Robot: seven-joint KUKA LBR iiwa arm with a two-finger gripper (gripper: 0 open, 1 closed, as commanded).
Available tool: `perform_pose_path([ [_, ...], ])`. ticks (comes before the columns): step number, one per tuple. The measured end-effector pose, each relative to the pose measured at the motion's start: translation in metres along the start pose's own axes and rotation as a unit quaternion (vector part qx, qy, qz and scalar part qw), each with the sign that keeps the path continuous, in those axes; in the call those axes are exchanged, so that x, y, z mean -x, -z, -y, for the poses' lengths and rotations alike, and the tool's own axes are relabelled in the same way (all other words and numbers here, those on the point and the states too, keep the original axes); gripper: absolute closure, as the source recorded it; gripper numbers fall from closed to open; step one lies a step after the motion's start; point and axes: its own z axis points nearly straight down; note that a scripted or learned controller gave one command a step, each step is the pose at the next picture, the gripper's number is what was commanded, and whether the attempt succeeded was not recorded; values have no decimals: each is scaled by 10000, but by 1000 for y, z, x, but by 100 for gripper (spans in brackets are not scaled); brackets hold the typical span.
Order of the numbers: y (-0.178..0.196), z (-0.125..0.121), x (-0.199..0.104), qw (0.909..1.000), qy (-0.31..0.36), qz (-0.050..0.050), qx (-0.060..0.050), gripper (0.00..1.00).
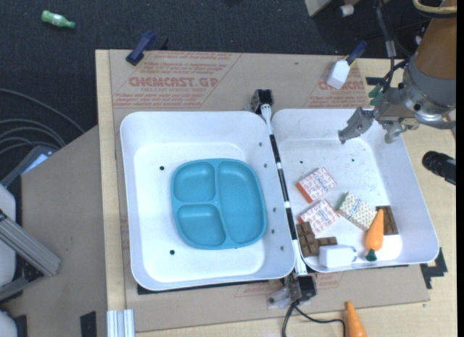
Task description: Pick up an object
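Observation:
My gripper hangs over the far part of the right bin, open, with nothing between its fingers. Below it, toward the bin's near side, lie two red-and-white packets, a green-patterned packet, a toy carrot, a brown chocolate bar and a white block. All of them sit apart from the gripper.
The left bin holds a blue divided plate. On the cardboard behind the bins lie a white scrubber and a blue clip. An orange item lies at the front edge. Cables run along the left.

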Motion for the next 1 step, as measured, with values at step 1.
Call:
perform_pose_path([
  [1, -81, 25, -44, 10000, 2, 0, -4, 0],
])
